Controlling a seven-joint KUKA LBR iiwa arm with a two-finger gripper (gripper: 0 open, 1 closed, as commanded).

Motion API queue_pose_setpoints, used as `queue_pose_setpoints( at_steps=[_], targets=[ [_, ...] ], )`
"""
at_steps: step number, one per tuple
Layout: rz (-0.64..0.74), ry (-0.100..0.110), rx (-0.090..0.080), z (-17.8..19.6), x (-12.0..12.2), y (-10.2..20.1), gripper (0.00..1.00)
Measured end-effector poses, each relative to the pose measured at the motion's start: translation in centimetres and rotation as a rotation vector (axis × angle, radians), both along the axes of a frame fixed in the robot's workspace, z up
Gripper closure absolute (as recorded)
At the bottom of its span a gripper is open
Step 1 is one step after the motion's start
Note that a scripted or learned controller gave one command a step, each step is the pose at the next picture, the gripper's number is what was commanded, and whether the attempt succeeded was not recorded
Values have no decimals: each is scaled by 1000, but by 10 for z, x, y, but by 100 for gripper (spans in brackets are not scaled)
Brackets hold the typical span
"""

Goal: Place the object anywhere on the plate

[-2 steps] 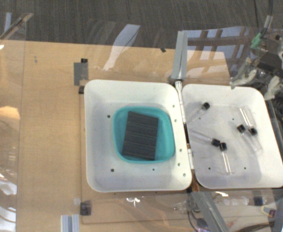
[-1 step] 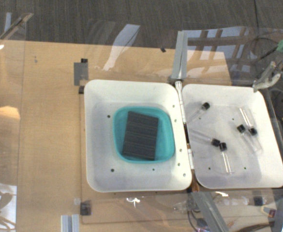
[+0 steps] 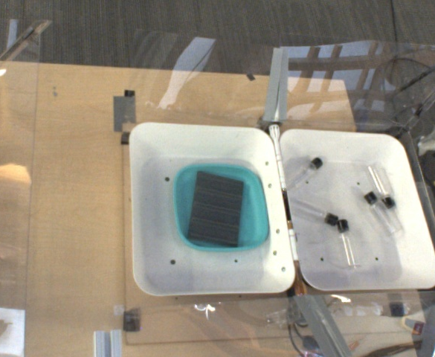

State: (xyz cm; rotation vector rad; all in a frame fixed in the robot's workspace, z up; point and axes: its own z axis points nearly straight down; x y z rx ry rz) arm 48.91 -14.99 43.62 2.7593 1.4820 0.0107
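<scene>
Looking down on the desk (image 3: 61, 199), two white bins sit side by side, and the left bin (image 3: 150, 199) carries a teal plate (image 3: 256, 199) right in its middle. On that plate lies a dark ribbed block (image 3: 216, 209), flat, a touch skewed, well inside the rim on every side. So by the look of it the placing is already done: the object rests on the plate and nothing grips it. Over in the right bin (image 3: 410, 259) there is a scatter of clear tubes with black caps: one up near the top left (image 3: 311, 166), a pair close together toward the right (image 3: 378, 198), another near the centre (image 3: 336, 222), all lying loose on the floor of the bin. As for the tool, I cannot tell whether it is spread or pressed together; nothing here settles that. My read is that this is the closing step, the block delivered and left sitting. If anything remains, the next move calls for little more than staying clear of the plate so the block is not nudged; should a tube be the wanted object instead, it would mean a fine pinch on a thin, slippery, rolling thing.
</scene>
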Motion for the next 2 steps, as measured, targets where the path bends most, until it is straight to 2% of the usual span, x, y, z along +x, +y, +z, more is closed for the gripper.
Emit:
queue_pose_setpoints(
  at_steps=[1,2],
  targets=[
    [-111,0,1,0,-1,-46,0],
    [-225,1,2,0,76,-44,0]
  ],
)
